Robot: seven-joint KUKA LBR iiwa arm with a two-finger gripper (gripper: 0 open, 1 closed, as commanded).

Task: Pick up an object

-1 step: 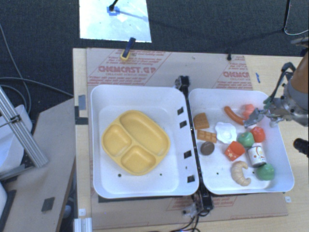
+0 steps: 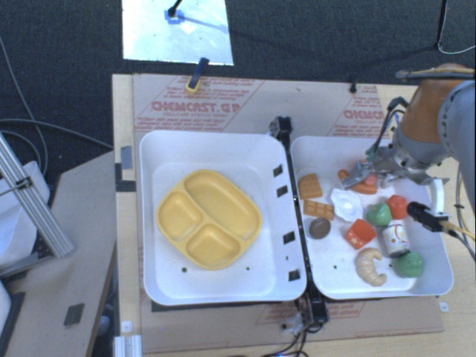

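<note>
"Two shallow white bins, side by side. What do we have in the left bin [image 2: 152, 177]?"

"We see a yellow tray [image 2: 208, 218] of smooth plastic, rounded at the corners and split into three compartments, lying flat near the middle."

"And the right bin [image 2: 338, 277]?"

"We find it crowded. The gripper [image 2: 362, 172] is at its far side, over an orange-red piece [image 2: 366, 186] that lies on the bin floor. We cannot tell whether the gripper is spread or closed, nor whether it touches the piece. The grey arm [image 2: 446, 125] with its orange band reaches in from the right."

"What crowds that piece?"

"Just on its near side we see a crumpled white lump [image 2: 346, 204]. To the left lies a square orange cracker [image 2: 309, 186], and nearer to us a browner ridged one [image 2: 318, 209] and a dull brown disc [image 2: 320, 228]. Right of the lump sit a green knob [image 2: 378, 214] and a red knob [image 2: 397, 206], close together. Nearer still we have a red-orange block [image 2: 360, 233], a small printed can [image 2: 395, 239], a pale curved croissant [image 2: 371, 266] and a glossy green ball [image 2: 409, 264]."
</note>
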